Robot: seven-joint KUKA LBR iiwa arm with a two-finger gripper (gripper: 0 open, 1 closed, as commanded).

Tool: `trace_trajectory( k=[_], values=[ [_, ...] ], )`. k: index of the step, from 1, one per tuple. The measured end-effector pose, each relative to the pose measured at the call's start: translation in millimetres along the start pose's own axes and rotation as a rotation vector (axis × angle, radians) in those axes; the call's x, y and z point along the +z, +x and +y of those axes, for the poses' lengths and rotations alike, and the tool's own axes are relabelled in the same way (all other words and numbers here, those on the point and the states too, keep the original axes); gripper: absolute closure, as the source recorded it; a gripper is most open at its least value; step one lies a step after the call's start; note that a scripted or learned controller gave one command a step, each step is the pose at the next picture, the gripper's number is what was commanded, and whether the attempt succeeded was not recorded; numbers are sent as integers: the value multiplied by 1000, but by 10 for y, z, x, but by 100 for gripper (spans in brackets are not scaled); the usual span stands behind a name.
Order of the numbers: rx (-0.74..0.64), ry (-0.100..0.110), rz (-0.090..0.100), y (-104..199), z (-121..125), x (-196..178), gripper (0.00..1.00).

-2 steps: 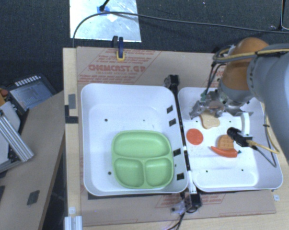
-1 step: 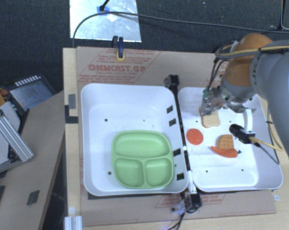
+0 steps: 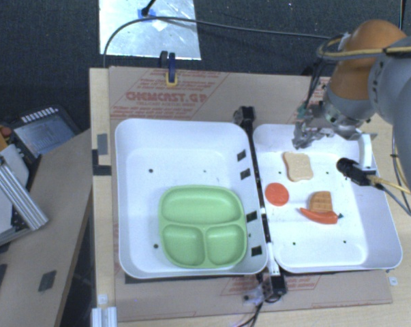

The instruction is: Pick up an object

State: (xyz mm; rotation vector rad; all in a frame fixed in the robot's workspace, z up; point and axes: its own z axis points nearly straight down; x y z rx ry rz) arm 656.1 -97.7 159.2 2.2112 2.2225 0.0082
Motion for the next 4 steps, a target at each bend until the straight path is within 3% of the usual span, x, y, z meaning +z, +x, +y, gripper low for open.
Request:
trace_trajectory(
  k=[2,3,4],
  values=[
    [-1,1,0,27,28,-931,100],
    [-1,4,1,26,40,-1106,100],
    [-3,9,2,459,-228,-1002,100]
  ],
)
